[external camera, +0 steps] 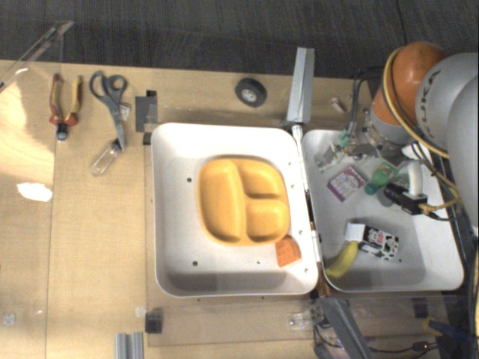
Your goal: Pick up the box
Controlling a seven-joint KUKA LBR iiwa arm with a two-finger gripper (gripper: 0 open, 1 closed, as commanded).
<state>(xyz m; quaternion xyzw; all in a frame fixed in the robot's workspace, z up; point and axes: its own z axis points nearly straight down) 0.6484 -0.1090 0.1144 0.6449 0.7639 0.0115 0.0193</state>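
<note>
Reaching in from the right, the grey arm [441, 103] is hanging over the far part of the right bin [441, 271], and the gripper [350, 146] is sitting low near that bin's far left corner. The wrist and its cables are covering it from above, so I cannot tell how wide it is open or whether it is holding anything.

The box [376, 239], as I am judging it, is lying flat on the floor of the right bin, toward the near side and well apart from the gripper. It is looking small and white, with a dark printed panel and some red marks on top, and it is turned a little against the bin walls. A banana [343, 259] is lying just beside its left end, maybe touching it. Between the box and the gripper, a purple packet [346, 182] and a green object [380, 176] are lying loose, so the arm is probably needing to come toward the near side. The left bin [172, 200] is holding a yellow divided tray [243, 200].
</note>
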